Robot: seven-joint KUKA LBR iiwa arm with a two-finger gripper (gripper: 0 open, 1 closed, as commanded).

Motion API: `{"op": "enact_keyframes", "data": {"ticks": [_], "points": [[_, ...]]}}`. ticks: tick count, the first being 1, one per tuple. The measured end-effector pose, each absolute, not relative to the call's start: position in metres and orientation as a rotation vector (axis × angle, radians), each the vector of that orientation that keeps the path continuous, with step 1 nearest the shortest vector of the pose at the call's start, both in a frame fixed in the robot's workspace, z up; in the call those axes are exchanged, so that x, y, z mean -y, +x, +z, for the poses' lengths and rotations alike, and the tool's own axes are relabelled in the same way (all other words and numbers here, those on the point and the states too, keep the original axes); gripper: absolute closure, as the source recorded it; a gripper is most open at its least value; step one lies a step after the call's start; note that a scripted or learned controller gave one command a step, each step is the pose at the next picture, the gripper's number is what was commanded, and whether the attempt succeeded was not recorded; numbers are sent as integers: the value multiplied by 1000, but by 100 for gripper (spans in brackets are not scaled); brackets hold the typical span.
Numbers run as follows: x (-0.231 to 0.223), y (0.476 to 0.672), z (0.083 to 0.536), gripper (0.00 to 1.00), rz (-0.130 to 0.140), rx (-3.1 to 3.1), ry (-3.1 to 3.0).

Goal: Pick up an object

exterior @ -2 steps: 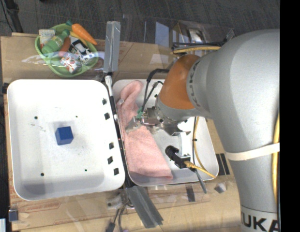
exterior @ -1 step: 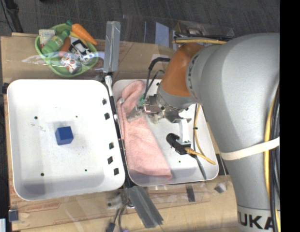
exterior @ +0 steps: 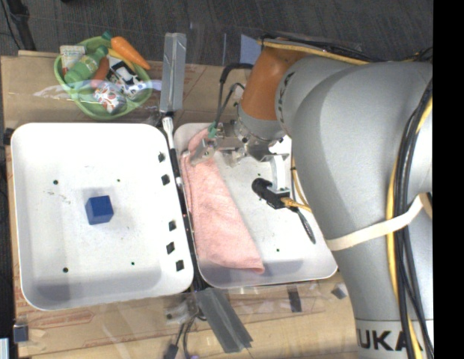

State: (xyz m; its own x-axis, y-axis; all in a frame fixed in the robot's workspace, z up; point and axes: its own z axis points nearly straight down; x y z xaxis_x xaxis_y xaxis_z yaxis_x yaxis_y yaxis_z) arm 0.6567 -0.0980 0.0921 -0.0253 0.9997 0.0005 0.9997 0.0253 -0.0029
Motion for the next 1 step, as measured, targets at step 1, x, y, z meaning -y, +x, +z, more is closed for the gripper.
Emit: {"op": "enact_keyframes", "data": {"ticks": [1], "points": [[98, 657, 92, 0, 3, 2248, -2191]]}}
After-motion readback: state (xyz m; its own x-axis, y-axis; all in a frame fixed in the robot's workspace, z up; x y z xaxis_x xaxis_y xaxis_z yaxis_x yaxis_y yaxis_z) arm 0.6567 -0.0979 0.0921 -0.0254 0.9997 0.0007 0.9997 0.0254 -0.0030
